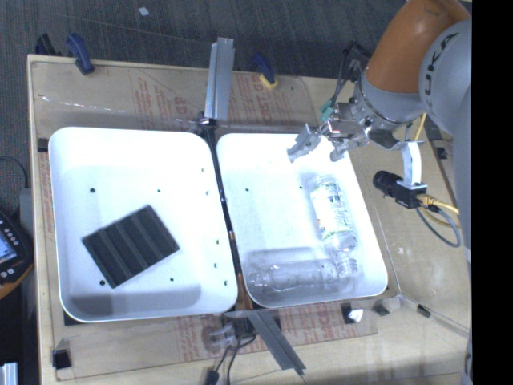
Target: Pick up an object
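My gripper (319,147) hangs over the far edge of the right bin (264,207), its two fingers spread open with nothing between them. Below it, on the right side of that bin, a clear plastic bottle (333,211) with a pale label lies lengthwise. A second clear bottle (300,269) lies across the bin's near end, touching the first at its lower end. In the left bin (120,159) a flat black ribbed pad (131,245) rests toward the near left.
A grey metal bar (218,79) stands at the back between the bins. Blue clamps (80,54) hold the board at the far edge. A dark handheld device (10,247) sits at the left edge of the view.
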`<state>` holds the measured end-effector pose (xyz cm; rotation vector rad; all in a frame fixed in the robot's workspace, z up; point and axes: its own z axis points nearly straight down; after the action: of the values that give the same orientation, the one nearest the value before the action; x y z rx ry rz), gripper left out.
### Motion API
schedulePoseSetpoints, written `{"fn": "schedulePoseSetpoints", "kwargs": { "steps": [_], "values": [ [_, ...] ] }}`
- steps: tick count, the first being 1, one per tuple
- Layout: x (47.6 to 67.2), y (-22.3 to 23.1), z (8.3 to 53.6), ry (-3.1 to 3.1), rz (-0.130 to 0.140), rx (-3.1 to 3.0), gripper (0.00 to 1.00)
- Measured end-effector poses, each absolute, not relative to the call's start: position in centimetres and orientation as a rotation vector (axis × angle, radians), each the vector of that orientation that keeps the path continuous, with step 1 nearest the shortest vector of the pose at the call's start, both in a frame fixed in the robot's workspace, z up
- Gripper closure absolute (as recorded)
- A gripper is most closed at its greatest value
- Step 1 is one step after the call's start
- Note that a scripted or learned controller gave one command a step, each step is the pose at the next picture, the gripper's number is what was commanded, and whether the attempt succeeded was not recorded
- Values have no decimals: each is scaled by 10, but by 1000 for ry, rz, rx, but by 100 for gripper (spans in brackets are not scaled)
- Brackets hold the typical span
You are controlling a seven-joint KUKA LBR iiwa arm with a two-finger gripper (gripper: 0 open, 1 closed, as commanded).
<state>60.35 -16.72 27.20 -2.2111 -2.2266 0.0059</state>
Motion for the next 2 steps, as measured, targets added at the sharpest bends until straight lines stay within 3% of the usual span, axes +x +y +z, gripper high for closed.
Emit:
{"fn": "schedulePoseSetpoints", "kwargs": {
  "steps": [1, 2],
  "values": [
    [604, -166, 281, -2232, 7, -2203, 100],
    [604, -166, 281, -2232, 7, -2203, 0]
  ]
}}
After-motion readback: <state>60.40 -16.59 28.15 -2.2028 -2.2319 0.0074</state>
